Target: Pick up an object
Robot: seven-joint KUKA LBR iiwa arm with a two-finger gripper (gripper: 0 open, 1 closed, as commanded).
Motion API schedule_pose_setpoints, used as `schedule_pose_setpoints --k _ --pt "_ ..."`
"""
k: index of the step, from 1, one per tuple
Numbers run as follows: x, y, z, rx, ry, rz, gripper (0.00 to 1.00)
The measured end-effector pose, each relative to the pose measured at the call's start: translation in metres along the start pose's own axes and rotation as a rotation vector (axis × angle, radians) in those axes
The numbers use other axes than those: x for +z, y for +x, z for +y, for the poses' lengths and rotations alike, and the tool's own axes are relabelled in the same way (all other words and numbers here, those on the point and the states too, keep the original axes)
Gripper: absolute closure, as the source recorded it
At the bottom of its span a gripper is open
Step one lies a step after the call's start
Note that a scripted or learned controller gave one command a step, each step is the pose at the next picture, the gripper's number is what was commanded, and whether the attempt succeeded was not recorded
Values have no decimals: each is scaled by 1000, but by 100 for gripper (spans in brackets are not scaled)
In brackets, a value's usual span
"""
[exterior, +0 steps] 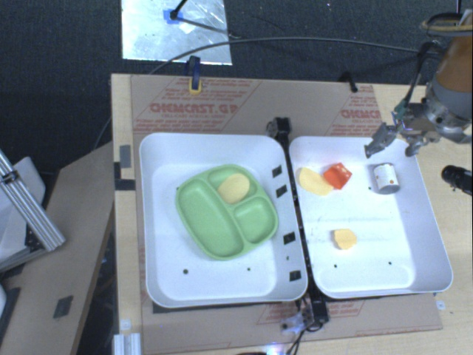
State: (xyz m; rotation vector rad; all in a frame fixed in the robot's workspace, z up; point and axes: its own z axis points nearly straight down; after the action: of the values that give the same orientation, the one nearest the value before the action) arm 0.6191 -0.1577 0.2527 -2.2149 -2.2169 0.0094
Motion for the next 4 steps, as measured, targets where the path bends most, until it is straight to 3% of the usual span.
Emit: schedule_pose_setpoints --k 1,2,4 --pt "-7 0 2 -2 -11 -2 0" --pt "45 -9 6 0 -9 -2 0" --pt "153 5 -2 -1 -7 0 0"
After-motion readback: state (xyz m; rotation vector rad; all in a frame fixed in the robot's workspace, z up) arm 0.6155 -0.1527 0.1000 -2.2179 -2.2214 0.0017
